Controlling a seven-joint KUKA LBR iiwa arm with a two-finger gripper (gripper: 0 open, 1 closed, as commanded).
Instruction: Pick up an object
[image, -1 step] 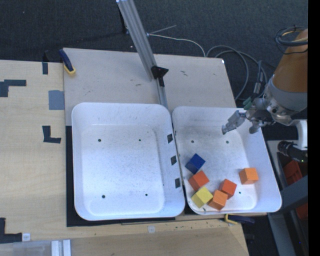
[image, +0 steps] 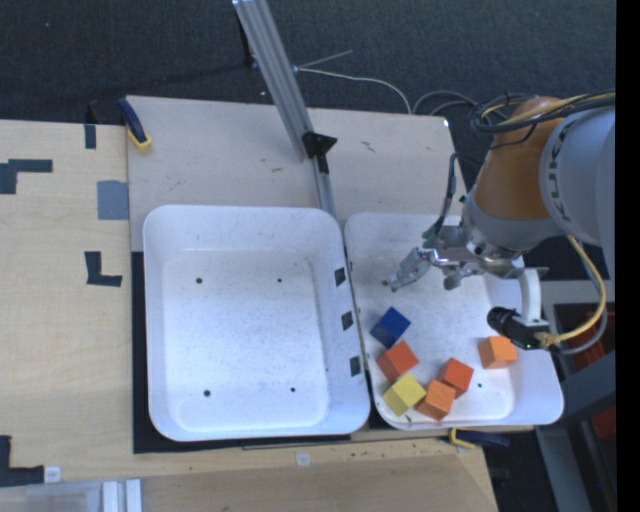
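Six small matte cubes lie in the right bin (image: 365, 240): four orange cubes (image: 399, 358), one blue cube (image: 391, 326), one yellow cube (image: 404, 393). Above them, the metal gripper (image: 430, 272) hangs with fingers spread, holding nothing.

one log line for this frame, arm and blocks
gripper: open, above right white bin, holding nothing | blue cube, yellow cube, four orange cubes in right bin | left white bin: no blocks
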